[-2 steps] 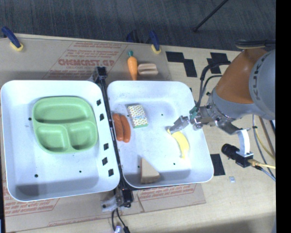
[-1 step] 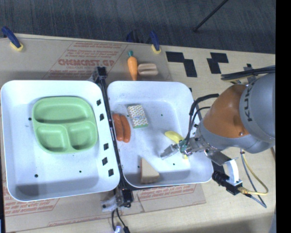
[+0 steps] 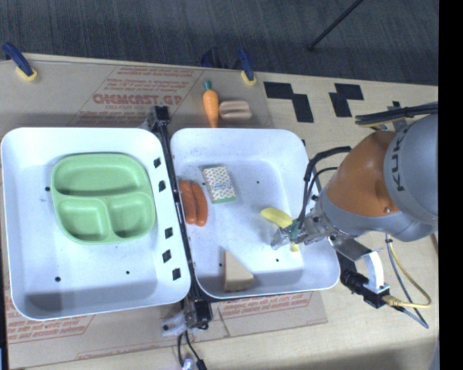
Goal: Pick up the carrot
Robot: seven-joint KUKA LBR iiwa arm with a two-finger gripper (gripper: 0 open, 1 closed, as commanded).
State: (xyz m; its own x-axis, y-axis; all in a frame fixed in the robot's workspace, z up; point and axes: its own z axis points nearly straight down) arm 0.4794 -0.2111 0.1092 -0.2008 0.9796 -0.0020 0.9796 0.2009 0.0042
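In the camera view, the carrot (image 3: 210, 106) lies on the surface just beyond the far rim of the right bin (image 3: 293, 139), outside both bins, its green top pointing toward the far edge of the surface and a small tan-and-pink bun-like toy (image 3: 234, 111) just beside it. That spot puts the task's thing well apart from the hand (image 3: 287, 236), which hangs low inside the right bin near its near-right corner, close to a yellow banana (image 3: 276, 216); the hand looks to be touching or nearly touching the banana, but the view there is too blurred to say whether the hand is open or closed, so I cannot tell. Judging by that, the arm (image 3: 370, 183) is placed for something in the bin rather than for the carrot, and a reach across to the far rim would be needed. Along the bin's left wall lie two orange-red sausages (image 3: 194, 202), easily mistaken for the carrot by colour, with a speckled block (image 3: 218, 184) beside them and a tan wedge (image 3: 234, 272) near the near rim. The left bin (image 3: 15, 230) holds a green divided tray (image 3: 103, 195). The brown sheet (image 3: 131, 95) under the bins carries red print reading "CHEMCAST GP"; the arm's casing shows the letters "KU".
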